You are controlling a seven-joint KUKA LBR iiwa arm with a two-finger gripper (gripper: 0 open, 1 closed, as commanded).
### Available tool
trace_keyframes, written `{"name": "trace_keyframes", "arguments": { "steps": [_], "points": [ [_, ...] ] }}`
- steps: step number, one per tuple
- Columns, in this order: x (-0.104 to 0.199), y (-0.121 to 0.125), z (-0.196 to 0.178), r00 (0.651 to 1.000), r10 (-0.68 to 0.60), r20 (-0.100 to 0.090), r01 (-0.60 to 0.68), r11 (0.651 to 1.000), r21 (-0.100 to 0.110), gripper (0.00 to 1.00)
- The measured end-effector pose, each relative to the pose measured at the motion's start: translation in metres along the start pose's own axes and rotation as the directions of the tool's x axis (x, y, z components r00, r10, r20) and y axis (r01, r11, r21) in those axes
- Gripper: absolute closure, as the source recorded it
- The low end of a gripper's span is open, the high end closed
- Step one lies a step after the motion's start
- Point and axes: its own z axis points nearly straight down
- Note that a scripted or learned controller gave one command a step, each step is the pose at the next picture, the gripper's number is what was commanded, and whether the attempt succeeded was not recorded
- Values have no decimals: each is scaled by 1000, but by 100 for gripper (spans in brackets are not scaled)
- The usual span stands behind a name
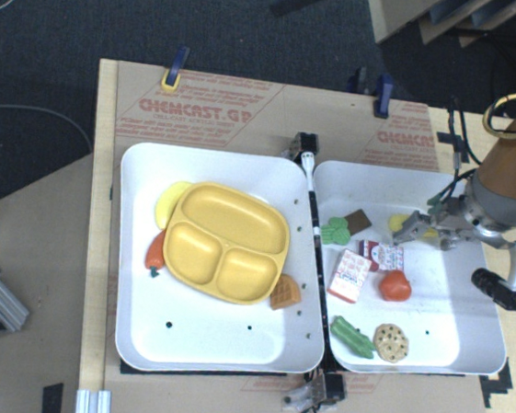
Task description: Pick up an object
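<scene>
Two shallow white bins sit side by side on the bench. The left white bin [133,326] holds a yellow plastic divided tray [226,242], lying flat w/ a yellow banana-like piece [170,200] poking out from under its upper-left edge, a red-orange carrot-like toy [155,252] against its left side & a brown waffle-like piece [285,293] at its lower right.

The right white bin [473,350] carries the loose pickables: green leafy toy [336,230] beside a dark brown block [359,222], red-and-white carton [351,275], small red-white packet [388,257], red tomato-like ball [395,285], green pepper-like toy [351,337], tan chocolate-chip cookie [392,342]. All lie apart enough for a top grasp; packet & tomato nearly touch.

The grey two-finger gripper [415,228] reaches in from the right, low over the bin's upper part, tilted toward a small yellow object [397,224] at its tip. Finger spacing: cannot tell; nothing is seen held between them. Likely target is that yellow piece, though the packet sits just below it, so approach probably precedes any grasp. Risk: nudging the packet.
</scene>
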Motion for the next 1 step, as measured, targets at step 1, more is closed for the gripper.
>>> {"name": "trace_keyframes", "arguments": {
  "steps": [1],
  "points": [
    [-1, 2, -15, 1000, 0, 3, 0, 1000, -8, 100]
  ]
}}
